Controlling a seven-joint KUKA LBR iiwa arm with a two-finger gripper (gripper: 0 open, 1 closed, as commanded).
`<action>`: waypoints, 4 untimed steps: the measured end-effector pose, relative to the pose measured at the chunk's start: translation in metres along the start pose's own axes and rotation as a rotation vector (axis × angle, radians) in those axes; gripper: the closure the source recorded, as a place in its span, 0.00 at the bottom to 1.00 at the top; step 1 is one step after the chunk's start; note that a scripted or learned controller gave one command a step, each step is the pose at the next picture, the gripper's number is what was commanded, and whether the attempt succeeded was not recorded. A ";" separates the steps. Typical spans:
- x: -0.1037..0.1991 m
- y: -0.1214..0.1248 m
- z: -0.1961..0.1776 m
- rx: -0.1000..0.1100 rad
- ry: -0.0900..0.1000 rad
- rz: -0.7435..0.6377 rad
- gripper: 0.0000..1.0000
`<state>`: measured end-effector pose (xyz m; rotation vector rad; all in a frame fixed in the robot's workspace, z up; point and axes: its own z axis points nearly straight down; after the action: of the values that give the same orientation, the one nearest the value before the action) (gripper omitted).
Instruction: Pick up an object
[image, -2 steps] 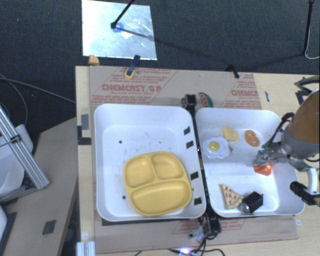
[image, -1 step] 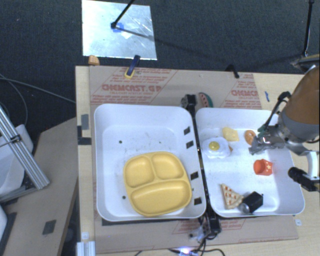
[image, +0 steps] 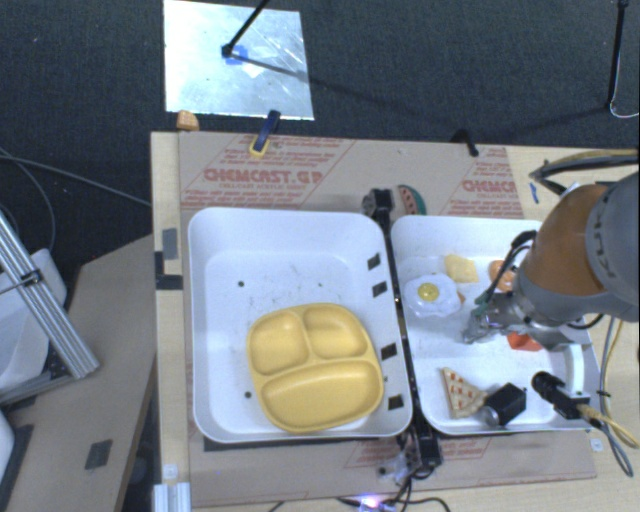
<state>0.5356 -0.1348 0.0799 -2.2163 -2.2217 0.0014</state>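
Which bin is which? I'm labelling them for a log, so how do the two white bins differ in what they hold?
The left bin holds one big thing, a yellow divided plate; the right bin holds several small ones, among them a toy fried egg, a pizza slice and a black piece. The gripper hangs over the right bin, not the left. Both are shallow and white, set side by side.

A toy fried egg (image: 429, 293), a pale yellow chunk (image: 461, 268), a pizza slice (image: 460, 391) and a small black block (image: 503, 403) lie scattered in the right-hand bin (image: 430, 232), right of frame centre.
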 end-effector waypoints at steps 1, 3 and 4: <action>0.048 -0.039 -0.004 0.000 0.002 -0.003 1.00; 0.202 -0.009 -0.104 -0.005 0.001 -0.008 1.00; 0.273 0.002 -0.096 -0.005 0.001 -0.008 1.00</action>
<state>0.5373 0.1379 0.1766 -2.2098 -2.2327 -0.0051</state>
